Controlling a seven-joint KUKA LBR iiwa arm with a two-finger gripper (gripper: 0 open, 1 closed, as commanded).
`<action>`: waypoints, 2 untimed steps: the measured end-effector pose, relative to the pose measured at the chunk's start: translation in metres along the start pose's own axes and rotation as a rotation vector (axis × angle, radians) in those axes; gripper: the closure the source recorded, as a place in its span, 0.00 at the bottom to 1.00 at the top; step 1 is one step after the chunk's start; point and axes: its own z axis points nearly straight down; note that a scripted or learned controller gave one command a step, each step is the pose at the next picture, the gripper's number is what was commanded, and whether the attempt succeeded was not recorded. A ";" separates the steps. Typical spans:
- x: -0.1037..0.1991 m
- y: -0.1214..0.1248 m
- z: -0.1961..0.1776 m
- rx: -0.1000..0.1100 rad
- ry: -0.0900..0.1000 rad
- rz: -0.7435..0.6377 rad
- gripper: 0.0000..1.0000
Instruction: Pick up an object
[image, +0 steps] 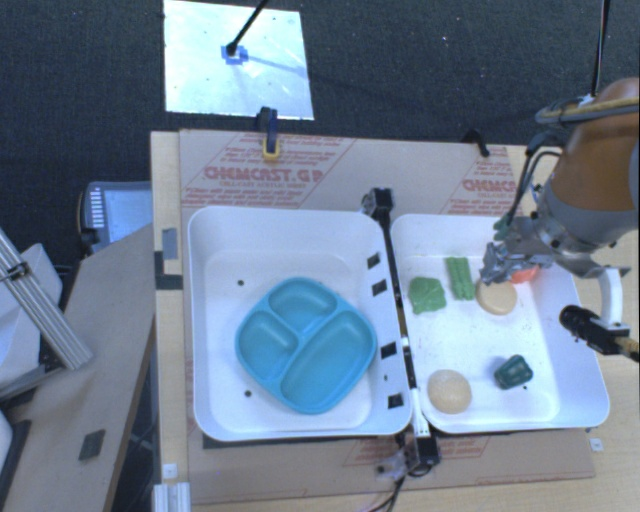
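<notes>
Glossy blue plastic tray (305, 343)

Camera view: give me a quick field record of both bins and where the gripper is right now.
left bin: blue divided plate
right bin: green leafy piece, green stick, tan round piece, cream ball, dark green lump
gripper: low in right bin, over the tan round piece
grasp: cannot tell

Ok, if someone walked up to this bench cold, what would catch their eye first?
Probably the blue divided tray lying alone in the left bin. Next, the arm at the right, its gripper low over the right bin beside a round tan piece, with green items just to the left.
</notes>
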 end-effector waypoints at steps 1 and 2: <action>0.047 -0.007 -0.002 0.000 0.000 -0.001 1.00; 0.106 -0.023 -0.002 0.001 0.000 -0.001 1.00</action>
